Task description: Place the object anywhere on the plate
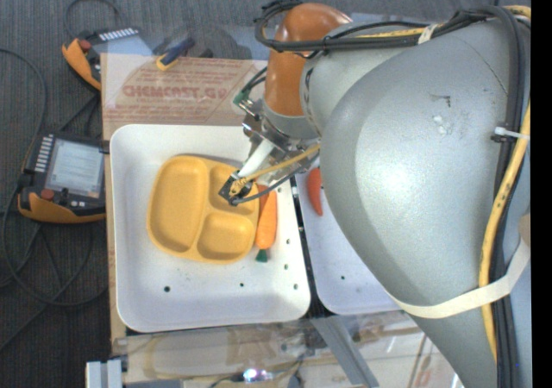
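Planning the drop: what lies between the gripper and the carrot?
Nothing: in the camera view the gripper sits at the plate rim, right beside the carrot.

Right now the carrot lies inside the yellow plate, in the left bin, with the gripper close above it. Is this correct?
Not quite. In the camera view the carrot lies beside the yellow plate, against its right rim, on the left bin's floor. The gripper is close by.
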Robot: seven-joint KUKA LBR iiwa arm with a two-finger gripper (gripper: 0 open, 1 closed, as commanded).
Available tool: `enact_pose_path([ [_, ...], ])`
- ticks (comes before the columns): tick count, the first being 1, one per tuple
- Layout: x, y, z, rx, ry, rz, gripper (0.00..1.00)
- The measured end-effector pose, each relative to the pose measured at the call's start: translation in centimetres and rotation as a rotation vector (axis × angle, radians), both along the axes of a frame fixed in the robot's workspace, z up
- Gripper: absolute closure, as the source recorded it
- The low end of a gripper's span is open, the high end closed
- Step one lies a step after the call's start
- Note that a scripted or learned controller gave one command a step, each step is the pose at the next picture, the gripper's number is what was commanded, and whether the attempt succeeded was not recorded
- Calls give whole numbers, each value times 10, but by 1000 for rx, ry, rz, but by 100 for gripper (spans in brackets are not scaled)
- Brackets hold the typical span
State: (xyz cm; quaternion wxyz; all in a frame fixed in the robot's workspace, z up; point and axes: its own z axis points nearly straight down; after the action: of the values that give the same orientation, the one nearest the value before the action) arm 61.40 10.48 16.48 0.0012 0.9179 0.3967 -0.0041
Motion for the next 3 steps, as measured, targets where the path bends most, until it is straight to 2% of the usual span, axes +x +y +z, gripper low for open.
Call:
enact_pose_path([
  [1,7,7,19,0,-2,90,100],
  [3,10,30,25,1,-1,226,100],
])
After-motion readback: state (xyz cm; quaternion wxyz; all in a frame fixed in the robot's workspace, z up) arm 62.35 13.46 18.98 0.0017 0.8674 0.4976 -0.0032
